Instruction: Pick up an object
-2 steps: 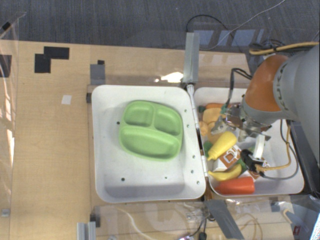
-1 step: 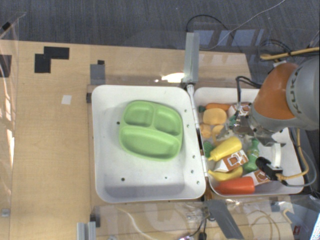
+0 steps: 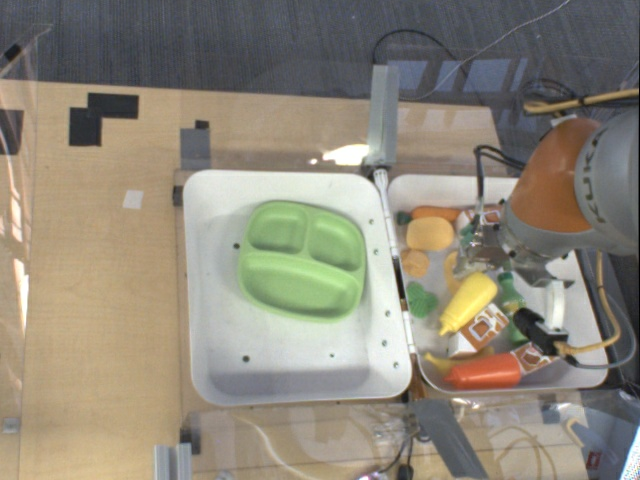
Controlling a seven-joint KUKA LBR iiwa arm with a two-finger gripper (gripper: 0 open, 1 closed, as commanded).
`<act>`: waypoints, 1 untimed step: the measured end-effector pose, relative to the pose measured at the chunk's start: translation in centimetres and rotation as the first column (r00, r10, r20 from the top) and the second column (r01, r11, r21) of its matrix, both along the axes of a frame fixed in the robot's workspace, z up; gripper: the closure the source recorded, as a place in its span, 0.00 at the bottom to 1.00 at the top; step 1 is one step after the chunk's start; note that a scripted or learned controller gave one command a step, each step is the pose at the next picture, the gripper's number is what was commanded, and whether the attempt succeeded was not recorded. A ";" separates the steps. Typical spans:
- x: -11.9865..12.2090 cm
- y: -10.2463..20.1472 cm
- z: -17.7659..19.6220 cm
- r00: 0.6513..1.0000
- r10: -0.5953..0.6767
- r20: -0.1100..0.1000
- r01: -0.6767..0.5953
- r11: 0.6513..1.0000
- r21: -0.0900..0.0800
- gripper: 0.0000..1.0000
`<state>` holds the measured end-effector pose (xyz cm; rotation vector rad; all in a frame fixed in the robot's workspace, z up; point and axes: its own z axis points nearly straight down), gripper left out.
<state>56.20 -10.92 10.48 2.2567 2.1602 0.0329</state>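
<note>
Right of frame, gripper (image 3: pixel 478 245) hung over right bin (image 3: pixel 590 373); finger state hidden, could not tell. Yellow bottle (image 3: pixel 468 303) lay just below it, red toy (image 3: pixel 486 370) at bin's bottom. Green tray (image 3: pixel 301 259) sat in left bin (image 3: pixel 215 368).

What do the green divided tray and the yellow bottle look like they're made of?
Green divided tray: probably moulded plastic, matte, with soft rounded compartment edges and even colour. Yellow bottle: likely smooth plastic, slightly glossy, though it could be a rubbery toy.
</note>
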 end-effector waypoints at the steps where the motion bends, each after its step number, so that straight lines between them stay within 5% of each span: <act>1: 2.0 7.2 8.1 1.000 0.012 -0.022 -0.012 1.000 -0.001 1.00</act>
